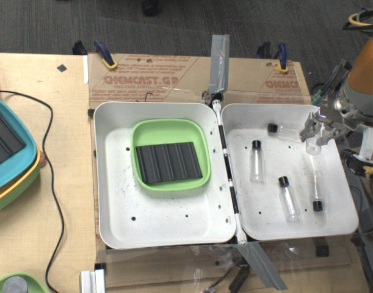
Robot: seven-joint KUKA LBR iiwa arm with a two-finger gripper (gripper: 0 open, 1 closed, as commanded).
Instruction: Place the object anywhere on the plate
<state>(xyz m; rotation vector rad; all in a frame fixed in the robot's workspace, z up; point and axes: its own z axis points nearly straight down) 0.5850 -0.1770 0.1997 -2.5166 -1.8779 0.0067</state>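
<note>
A green square plate (199, 133) with a dark ridged insert (168, 162) sits in the left bin (113, 182). Several clear vials with black caps lie in the right bin (339, 224): one upright in the picture (256, 159), one slanted (287, 198), a thin one (315, 191) near the right wall, and one (273, 127) at the back. My gripper (314, 136) hangs over the right bin's far right side, near its wall. A pale glassy shape (312, 146) shows just under it; whether it is held is unclear.
A brown cardboard sheet (155, 78) lies behind the bins, clamped at its corners. Teal and green bowls (9, 157) stand stacked at the left on the wooden bench, with a black cable (52, 182) trailing past them. The arm's orange band (363, 72) is at the right edge.
</note>
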